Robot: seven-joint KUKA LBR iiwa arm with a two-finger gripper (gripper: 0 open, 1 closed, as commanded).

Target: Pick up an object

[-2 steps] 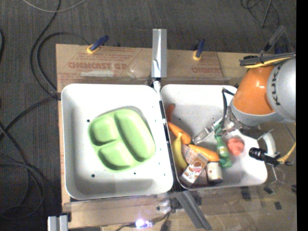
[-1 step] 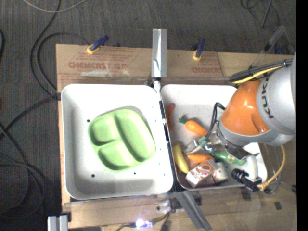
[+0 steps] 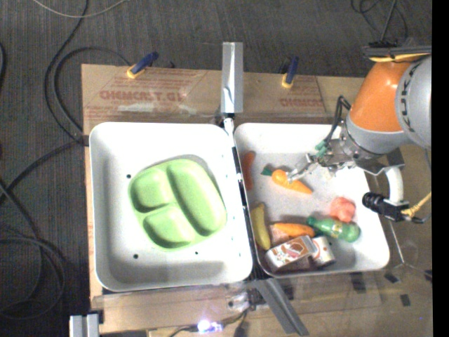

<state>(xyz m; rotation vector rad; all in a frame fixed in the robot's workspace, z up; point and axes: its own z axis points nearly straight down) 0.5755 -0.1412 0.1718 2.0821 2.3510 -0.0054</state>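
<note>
"KU" on grey arm (image 3: 421, 97)

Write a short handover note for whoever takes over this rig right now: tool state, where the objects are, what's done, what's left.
Tool: low in the right bin, right beside the orange carrot; whether it grips it cannot be told.
Right bin also holds a pink piece, a green toy, a second carrot, a yellow-green piece and a small carton.
Left bin: a green divided plate.
Done: arm is at the carrot.
Left: confirm a grasp and lift.
</note>
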